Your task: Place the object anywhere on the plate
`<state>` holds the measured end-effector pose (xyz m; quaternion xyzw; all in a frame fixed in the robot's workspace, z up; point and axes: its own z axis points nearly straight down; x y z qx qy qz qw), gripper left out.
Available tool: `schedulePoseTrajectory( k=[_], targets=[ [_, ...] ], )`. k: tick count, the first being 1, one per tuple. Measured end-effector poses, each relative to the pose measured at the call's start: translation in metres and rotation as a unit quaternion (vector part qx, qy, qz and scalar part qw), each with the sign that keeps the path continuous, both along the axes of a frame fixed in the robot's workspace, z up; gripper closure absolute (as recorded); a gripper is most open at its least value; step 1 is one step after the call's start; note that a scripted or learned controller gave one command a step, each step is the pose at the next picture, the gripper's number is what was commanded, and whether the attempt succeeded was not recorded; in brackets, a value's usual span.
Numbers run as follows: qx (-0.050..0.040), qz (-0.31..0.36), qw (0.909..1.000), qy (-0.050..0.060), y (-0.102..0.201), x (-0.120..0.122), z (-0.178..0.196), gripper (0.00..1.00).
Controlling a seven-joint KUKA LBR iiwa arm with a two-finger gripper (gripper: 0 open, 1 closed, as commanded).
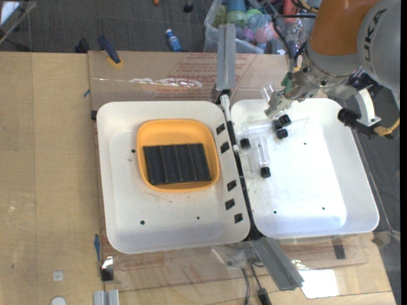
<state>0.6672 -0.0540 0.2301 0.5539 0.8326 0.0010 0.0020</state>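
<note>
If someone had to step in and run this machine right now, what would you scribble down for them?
Gripper: low over the far left part of the right bin; whether it grips anything cannot be told.
Yellow plate: in the left bin, with a dark ribbed block already lying on it.
Clear pieces with black caps: loose in the right bin, just below the gripper.
Done: none of those pieces is on the plate.
Left: grasp one, carry it across the divider, set it on the plate.
</note>
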Motion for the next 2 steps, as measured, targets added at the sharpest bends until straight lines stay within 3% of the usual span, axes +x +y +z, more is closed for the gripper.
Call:
schedulePoseTrajectory(
  k=[1, 2],
  targets=[
    [-0.0003, 0.100, 0.9950, -0.001, 0.024, 0.000, 0.014, 1.00],
    [-0.0007, 0.146, 0.9893, -0.001, 0.024, 0.001, 0.035, 1.00]
  ],
)
